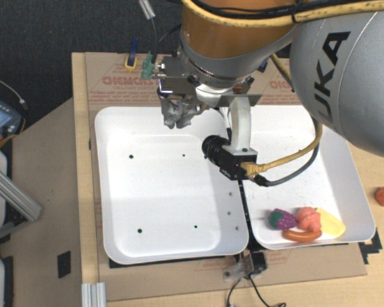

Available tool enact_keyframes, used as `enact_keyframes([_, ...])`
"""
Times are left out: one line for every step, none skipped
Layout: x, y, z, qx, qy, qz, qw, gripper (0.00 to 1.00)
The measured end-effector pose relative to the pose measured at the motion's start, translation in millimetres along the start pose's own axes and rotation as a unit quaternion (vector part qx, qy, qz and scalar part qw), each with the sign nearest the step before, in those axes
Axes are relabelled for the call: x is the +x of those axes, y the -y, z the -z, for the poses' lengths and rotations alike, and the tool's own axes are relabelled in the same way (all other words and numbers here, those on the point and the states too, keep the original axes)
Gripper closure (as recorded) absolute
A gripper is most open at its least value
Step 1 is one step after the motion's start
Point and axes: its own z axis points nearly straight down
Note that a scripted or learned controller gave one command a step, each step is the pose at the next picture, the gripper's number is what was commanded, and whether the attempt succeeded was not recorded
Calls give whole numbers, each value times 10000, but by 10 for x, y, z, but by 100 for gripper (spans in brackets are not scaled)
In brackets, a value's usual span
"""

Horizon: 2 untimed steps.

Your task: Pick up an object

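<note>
Where the right bin (355,171) meets its near edge, toys cluster: purple grapes (282,219), a pink piece (309,218), a yellow piece (333,224), an orange strip (302,235). Farther off, the gripper (176,115) hangs over the left bin's (115,171) far edge; whether spread or pressed together cannot be told. Likely risk: descending here, well apart from the toys, it would grasp nothing.

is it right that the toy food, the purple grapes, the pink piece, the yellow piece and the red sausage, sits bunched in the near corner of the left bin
Not quite: the cluster lies in the right bin, not the left bin. The camera view shows the purple grapes, the pink piece, the yellow piece and the red sausage bunched in that bin's near corner, as you said.
</note>
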Motion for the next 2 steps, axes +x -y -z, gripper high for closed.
enact_keyframes([-3, -74, 892, -32, -7, -8, 10000, 100])
enact_keyframes([-19, -390, -645, 99, 54, -30, 9999, 100])
